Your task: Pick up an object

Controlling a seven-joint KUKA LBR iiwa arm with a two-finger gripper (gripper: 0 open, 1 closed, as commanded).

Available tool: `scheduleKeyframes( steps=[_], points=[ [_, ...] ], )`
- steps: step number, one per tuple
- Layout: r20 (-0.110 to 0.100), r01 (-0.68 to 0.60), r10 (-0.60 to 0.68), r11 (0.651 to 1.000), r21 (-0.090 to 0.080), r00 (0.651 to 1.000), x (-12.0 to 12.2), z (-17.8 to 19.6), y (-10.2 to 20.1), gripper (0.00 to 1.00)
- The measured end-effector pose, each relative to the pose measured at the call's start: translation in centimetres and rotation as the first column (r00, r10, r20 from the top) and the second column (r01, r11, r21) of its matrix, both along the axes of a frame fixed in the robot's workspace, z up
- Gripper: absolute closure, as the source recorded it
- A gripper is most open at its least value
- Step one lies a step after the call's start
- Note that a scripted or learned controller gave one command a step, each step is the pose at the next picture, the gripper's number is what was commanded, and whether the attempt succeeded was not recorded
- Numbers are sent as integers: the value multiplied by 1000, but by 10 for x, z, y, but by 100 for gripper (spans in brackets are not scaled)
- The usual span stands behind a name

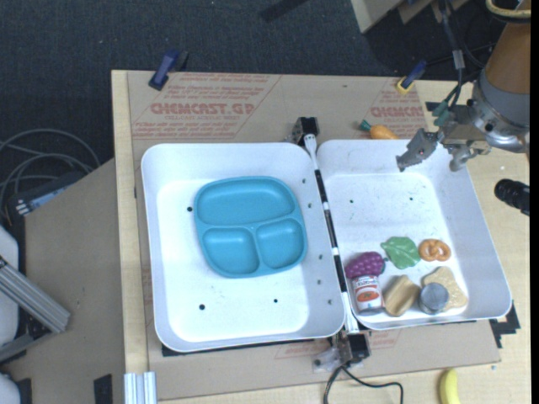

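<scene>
- Toys sit clustered in the near corner of the right bin [472,217]: grapes [365,264], lettuce leaf [401,252], pretzel [434,249], can [367,292], bread roll [399,295], a grey disc [434,296] on a tan piece.
- You can expect all of them to be light, hard plastic food, probably slick. The roll looks easiest: take it across its narrow width. The leaf is flat and low, so a poor choice.
- Your gripper [438,150] hangs over the bin's far edge, well apart from the cluster, fingers spread and nothing between them.
- The left bin [168,225] holds a blue tray [250,225].
- The pieces touch each other, so you have little finger room. What lies under the disc is hard to make out.
- The arm is cut off at the frame's right.
</scene>
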State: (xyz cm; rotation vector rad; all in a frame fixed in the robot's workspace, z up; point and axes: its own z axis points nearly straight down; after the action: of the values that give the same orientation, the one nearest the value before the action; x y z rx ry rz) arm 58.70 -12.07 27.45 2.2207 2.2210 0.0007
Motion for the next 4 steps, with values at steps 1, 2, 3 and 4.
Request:
scheduleKeyframes(
  steps=[1, 2, 3, 4],
  points=[
    [-6, 3, -3, 1000, 0, 1000, -40, -105, -55, 0],
    [1, -1, 1, 1000, -1, 1000, 65, -100, -77, 0],
    [-5, -1, 1, 1000, 3, 1000, 79, -192, -15, 0],
    [-3, 2, -2, 1000, -2, 1000, 34, -190, -84, 0]
  ],
)
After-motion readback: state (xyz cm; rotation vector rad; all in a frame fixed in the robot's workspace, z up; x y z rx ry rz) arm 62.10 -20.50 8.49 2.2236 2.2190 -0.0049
